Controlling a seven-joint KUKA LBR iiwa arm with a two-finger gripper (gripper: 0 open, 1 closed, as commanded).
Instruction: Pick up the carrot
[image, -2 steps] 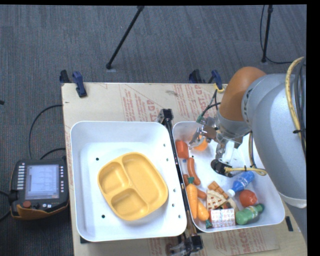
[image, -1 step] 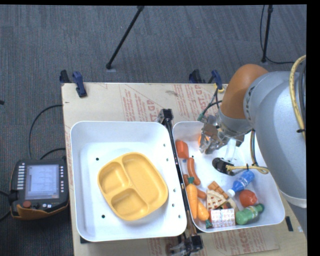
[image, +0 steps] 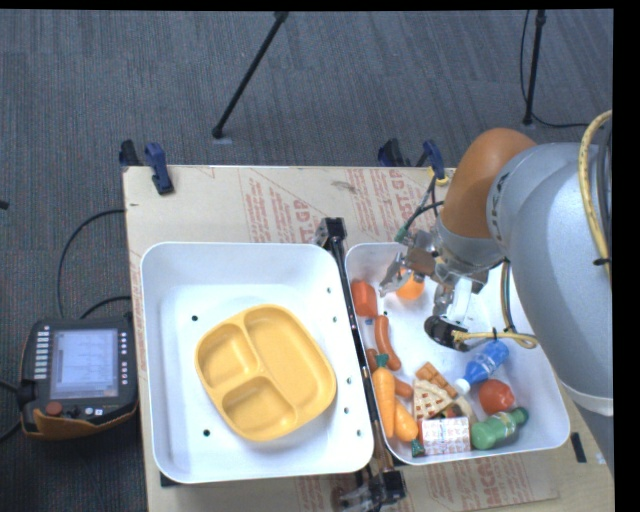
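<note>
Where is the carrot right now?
The carrot lies in the right bin, along its left wall near the front, next to the waffle toy and below the sausage. The gripper is up at the bin's far end.

Reaching in from the right, wrist bent down low.
Grey arm (image: 560, 260) hunched over, gripper (image: 425, 285) pointing down-left, orange band up top.

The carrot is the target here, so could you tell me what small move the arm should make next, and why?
Probably travel toward the view's lower left. The gripper hangs over the right bin's upper part, beside a small orange item, while the carrot lies lower, along the bin's left wall.
</note>
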